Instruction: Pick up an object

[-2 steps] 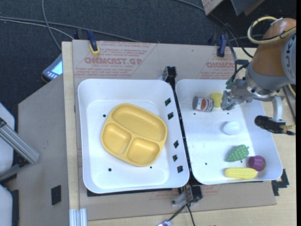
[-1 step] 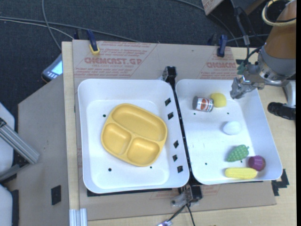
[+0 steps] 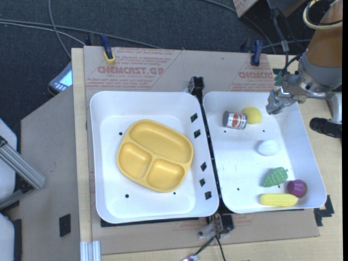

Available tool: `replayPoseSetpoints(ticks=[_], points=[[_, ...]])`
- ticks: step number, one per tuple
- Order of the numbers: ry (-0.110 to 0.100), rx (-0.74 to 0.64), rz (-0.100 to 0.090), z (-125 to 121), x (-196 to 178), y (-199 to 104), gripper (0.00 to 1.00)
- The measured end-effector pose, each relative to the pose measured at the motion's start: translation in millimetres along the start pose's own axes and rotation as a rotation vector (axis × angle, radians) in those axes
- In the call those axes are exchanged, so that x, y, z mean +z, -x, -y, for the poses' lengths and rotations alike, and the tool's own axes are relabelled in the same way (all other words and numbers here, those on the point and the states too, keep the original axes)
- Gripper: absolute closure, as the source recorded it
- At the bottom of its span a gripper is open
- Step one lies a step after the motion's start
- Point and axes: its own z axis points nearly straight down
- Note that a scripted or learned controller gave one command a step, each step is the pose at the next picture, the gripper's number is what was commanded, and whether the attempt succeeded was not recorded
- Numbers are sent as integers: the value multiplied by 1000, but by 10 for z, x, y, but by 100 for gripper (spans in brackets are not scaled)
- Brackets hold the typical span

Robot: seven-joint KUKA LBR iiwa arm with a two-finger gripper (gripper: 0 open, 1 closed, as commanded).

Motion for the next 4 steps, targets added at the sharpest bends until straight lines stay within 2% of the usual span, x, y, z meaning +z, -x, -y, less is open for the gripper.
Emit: replayPoseSetpoints(ticks=[1,2,3,4], points=[[-6,-3,-3,173,-23,-401,100],[-6,-4,-3,275,9,-980,100],[-8,-5,-4,477,90,-1479,100],[-6,-6,-4,691,-50,-2000,100]])
